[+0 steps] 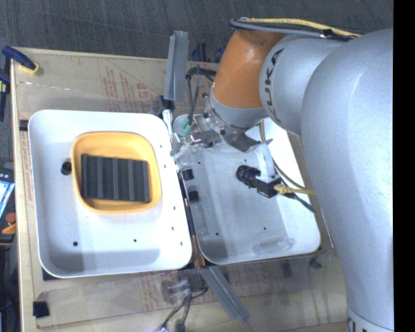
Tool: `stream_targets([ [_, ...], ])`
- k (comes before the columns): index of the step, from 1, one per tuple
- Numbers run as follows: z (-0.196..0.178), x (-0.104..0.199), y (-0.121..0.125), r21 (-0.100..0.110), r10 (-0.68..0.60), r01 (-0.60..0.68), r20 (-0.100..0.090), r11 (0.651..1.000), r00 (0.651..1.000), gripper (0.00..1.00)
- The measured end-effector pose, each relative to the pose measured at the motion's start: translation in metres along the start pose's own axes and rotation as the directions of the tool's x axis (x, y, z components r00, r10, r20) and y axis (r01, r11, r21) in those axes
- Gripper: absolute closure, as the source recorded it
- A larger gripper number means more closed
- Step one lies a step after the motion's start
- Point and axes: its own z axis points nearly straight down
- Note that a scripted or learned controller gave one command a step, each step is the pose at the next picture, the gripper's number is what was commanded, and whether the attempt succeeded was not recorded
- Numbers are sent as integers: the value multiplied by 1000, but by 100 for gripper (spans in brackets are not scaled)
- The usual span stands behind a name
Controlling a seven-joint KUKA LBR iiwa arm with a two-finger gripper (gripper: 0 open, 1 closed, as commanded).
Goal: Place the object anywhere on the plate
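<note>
A yellow plate (90, 146) with rounded corners lies in the left bin (55, 241). A dark grey ridged object (117, 177) rests flat on the plate, covering most of its middle. My gripper (185, 142) hangs low over the far left corner of the right bin (235, 220), just right of the wall between the bins and apart from the plate. A small pale green bit (182, 124) shows by the gripper; what it is stays unclear.
A small black item (66, 167) sits on the left bin's floor beside the plate's left edge. A black connector with a cable (254, 178) hangs from the arm over the right bin. The big grey arm (346, 151) covers the right side.
</note>
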Motion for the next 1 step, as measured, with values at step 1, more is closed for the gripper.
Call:
stream_targets([
  [1, 0, 0, 0, 0, 0, 0, 0, 1000, 1000, 0],
])
